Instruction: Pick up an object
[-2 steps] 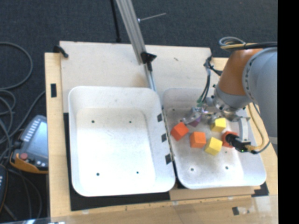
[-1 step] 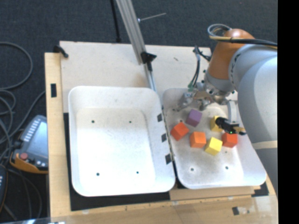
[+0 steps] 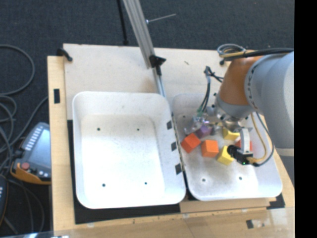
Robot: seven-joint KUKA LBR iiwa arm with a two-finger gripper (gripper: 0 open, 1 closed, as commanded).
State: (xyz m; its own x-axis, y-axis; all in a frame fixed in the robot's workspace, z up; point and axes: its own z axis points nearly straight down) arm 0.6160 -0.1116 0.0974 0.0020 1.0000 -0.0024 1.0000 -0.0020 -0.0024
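The gripper [image 3: 205, 124] sits low in the right bin [image 3: 257, 182]; finger opening cannot be determined. A purple block [image 3: 203, 131] appears to lie directly beneath the fingers, the orange blocks [image 3: 190, 142] beside them. Centre on one block before closing.

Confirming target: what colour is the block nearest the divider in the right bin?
Orange block, seen in the camera view.

Handheld controller [image 3: 34, 152], cables [image 3: 12, 90] on floor

Small coloured blocks [image 3: 210, 147] in right bin [image 3: 262, 185]
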